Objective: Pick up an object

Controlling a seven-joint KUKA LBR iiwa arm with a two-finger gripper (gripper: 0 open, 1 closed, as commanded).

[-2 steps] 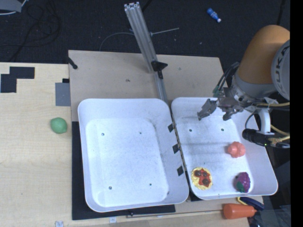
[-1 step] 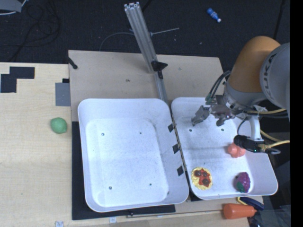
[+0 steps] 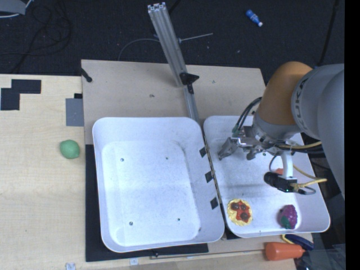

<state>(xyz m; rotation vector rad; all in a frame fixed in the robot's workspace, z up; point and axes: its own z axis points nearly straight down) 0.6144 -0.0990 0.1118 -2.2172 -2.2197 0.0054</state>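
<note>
Orange carrot [image 3: 283, 251] on surface edge below right bin [image 3: 225, 131], green ball [image 3: 70, 149] far left on surface, left bin [image 3: 107, 129], pincer [image 3: 241, 148] low over right bin, opening unclear, pizza toy [image 3: 240, 212] and purple grapes [image 3: 288, 216] near bin's front.

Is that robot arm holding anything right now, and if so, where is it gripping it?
Nothing shows in the gripper. It hangs above the right bin, away from the toys.

Even overhead light, soft shadow across the left bin [image 3: 112, 134], slight blur.
</note>
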